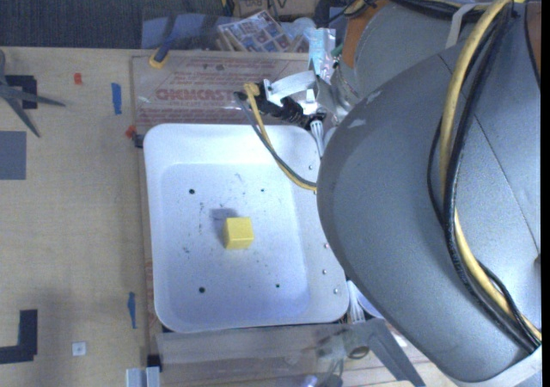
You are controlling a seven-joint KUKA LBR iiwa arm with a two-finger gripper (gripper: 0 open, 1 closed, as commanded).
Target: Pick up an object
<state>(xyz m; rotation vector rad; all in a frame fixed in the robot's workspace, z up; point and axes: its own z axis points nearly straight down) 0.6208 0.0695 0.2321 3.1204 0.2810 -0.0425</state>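
Observation:
A small yellow cube [239, 232] lies near the middle of the white bin [163, 205], on its flat floor, with a faint grey smudge just behind it. My gripper [318, 127] hangs over the bin's far right corner, well away from the cube and up and to its right. The large grey arm [430, 205] covers the whole right side of the view and hides most of the gripper. Nothing can be seen in its grasp.
A cardboard sheet with red print [215, 89] lies along the bin's far rim. On the wooden bench to the left are a dark metal tool [21, 101], blue tape marks [116, 99] and black patches [26, 334]. A yellow cable [275, 153] droops over the bin's far right.

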